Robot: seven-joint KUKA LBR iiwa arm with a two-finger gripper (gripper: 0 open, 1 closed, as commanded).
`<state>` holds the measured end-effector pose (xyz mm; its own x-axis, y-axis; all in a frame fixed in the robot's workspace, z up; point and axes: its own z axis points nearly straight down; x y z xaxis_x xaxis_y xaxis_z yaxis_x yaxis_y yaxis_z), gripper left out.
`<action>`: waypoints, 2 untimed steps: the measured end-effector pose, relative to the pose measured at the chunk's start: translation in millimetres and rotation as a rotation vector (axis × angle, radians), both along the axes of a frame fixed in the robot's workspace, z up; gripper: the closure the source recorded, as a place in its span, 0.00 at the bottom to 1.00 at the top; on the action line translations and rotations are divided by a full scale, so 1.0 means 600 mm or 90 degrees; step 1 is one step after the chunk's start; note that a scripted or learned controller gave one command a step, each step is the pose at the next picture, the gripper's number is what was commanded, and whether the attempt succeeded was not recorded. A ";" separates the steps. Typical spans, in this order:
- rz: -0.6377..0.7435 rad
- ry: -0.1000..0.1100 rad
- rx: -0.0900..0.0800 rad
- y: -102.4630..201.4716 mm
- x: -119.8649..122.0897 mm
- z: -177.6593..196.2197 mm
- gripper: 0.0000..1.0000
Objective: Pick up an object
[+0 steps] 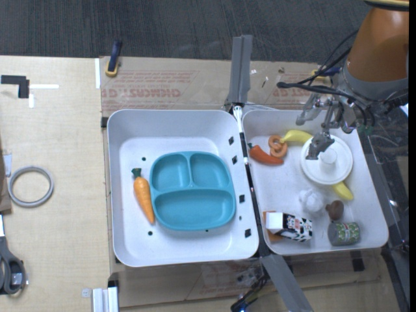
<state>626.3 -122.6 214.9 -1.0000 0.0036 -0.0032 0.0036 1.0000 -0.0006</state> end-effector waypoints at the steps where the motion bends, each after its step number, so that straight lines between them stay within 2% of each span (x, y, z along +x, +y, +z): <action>1: 0.017 -0.002 0.000 0.036 0.037 -0.203 0.00; 2: 0.018 -0.005 -0.001 0.036 0.040 -0.184 1.00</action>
